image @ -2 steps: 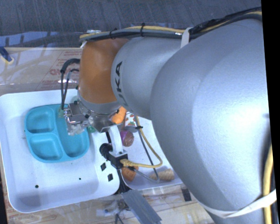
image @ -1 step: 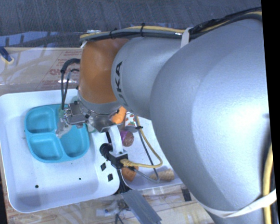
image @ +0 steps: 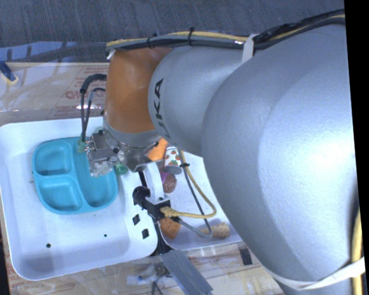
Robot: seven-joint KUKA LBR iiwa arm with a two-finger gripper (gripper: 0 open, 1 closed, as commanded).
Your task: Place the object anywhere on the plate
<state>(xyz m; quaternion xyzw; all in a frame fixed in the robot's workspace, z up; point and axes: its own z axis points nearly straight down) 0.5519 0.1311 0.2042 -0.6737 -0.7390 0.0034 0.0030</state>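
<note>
Two shallow white bins on counter; several small rounded objects [image: 169,182] lie in right bin [image: 201,238], part hidden by my arm. Gripper [image: 102,158] sits over blue compartmented plate [image: 69,175], left bin [image: 65,248]; its state I cannot tell. I'd release low over smooth plastic compartment, not rim.

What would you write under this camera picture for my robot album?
Grey robot arm reaching over two white bins, its gripper at the edge of a blue divided plate.
</note>
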